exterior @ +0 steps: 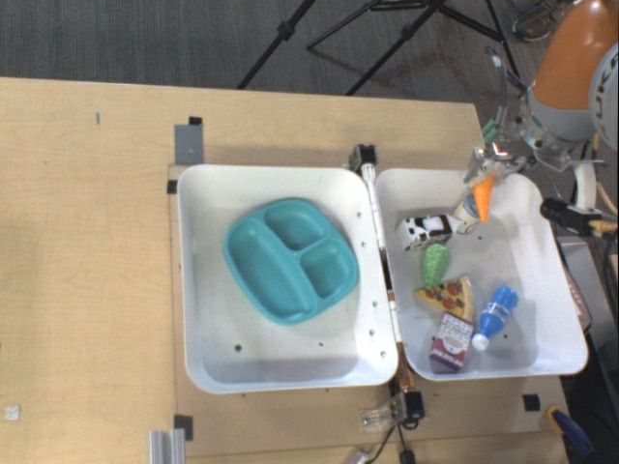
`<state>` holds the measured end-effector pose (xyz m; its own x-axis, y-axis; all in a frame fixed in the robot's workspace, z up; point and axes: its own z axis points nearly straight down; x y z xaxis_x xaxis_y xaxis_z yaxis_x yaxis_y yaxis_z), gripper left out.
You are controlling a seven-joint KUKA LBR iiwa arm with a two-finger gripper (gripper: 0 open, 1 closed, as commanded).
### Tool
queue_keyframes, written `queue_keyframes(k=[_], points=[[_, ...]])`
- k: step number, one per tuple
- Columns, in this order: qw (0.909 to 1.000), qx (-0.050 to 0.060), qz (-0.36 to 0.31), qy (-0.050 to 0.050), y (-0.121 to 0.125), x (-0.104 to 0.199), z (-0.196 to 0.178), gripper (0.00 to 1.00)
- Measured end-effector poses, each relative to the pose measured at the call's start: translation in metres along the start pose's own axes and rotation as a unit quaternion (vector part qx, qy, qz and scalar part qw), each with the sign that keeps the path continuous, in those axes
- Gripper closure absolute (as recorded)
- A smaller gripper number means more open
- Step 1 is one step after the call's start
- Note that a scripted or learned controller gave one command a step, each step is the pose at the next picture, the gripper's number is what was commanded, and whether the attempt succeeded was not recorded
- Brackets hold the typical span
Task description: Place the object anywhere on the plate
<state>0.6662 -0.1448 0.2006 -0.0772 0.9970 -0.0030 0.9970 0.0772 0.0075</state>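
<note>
A teal three-compartment plate (290, 259) lies in the middle of the left bin (198, 298) with nothing on it. My gripper (483, 170) hangs over the far part of the right bin (553, 298), well to the right of the plate. An orange carrot-like toy (482, 199) hangs point-down between its fingers, lifted above the bin floor, and the gripper is shut on the toy's top end.
The right bin holds a black-and-white cow toy (427, 230), a green toy (435, 262), a pizza slice (449, 298), a blue bottle (493, 314) and a maroon carton (450, 342). A ridge with a clamp (365, 158) divides the bins.
</note>
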Motion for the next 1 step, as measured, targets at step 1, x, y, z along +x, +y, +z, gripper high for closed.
queue_keyframes(k=[1], points=[[0.9974, 0.001, -0.072, 0.002, -0.0189, 0.0756, 0.0147, 1.00]])
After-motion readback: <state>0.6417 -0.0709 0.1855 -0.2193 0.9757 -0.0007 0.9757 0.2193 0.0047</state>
